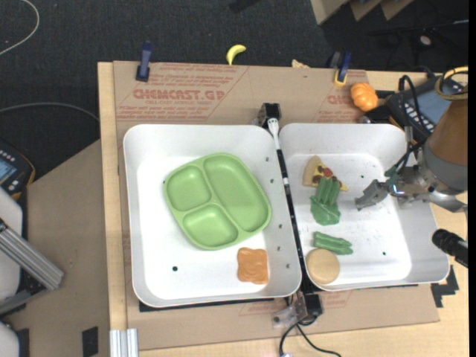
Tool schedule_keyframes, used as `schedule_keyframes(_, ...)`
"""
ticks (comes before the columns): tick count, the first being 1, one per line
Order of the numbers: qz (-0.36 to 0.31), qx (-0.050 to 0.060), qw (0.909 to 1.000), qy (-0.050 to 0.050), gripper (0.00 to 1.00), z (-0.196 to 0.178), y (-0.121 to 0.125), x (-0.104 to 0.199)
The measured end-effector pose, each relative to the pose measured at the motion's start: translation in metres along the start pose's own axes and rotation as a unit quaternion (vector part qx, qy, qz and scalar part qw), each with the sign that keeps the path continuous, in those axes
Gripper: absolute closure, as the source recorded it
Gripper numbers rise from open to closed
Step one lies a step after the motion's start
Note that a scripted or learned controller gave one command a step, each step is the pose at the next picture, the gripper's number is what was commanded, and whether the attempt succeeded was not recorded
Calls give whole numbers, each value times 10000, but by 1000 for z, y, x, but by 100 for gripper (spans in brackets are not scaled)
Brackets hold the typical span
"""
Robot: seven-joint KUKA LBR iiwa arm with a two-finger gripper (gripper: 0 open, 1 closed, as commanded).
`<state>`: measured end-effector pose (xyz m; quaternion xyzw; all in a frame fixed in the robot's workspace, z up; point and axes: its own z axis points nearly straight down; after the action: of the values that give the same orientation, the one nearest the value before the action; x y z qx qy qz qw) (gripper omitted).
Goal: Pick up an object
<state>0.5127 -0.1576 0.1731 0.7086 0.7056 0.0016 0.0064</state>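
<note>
Gripper [372, 194] fingers are seen spread apart and grasping nothing, low over the right side of the right bin [387, 143], with the grey arm [446, 162] reaching in from the right.

A brown cardboard sheet [186, 95] with red lettering is laid over the table [74, 192], held at its far edge by two blue clamps [144, 62]. Dark carpet [89, 21] is seen beyond it.

In the right bin, a pizza slice [315, 171], a green leafy toy [326, 201], a green pod [332, 242] and a tan round piece [323, 266] are gathered near the left wall, apart from the gripper. In the left bin [149, 199], a green divided plate [216, 201] is set at the middle, and an orange piece [253, 265] lies near the front edge.

Outside the bins, a yellow banana [235, 53] and an orange fruit [364, 96] rest at the far edge of the cardboard. Black cables [416, 110] are seen beside the arm.
</note>
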Motion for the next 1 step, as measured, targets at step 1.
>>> schedule_keyframes(1,-11,45,10000,48,0,90,-34,49)
